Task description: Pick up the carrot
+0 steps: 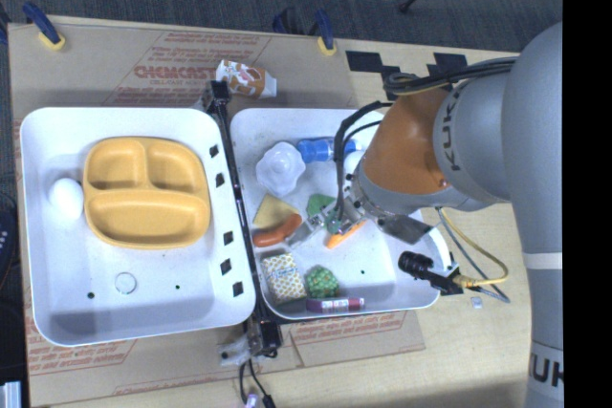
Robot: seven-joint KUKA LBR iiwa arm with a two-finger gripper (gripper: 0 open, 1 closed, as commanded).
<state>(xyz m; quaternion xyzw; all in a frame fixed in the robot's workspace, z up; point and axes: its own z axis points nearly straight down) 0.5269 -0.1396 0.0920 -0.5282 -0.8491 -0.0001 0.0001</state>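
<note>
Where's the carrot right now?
The carrot lies in the right bin, near its middle, just under the tool, with the hot dog to its left.

Grey KUKA arm point(535, 158) with rounded casing; broad orange band point(406, 153) above the wrist; black cables point(359, 124) looping beside it; yellow wire point(483, 280) lower down.

Divided tray point(145, 189) in left bin point(43, 291); carrot point(342, 235) in right bin point(402, 293), beside sausage point(278, 230).
</note>
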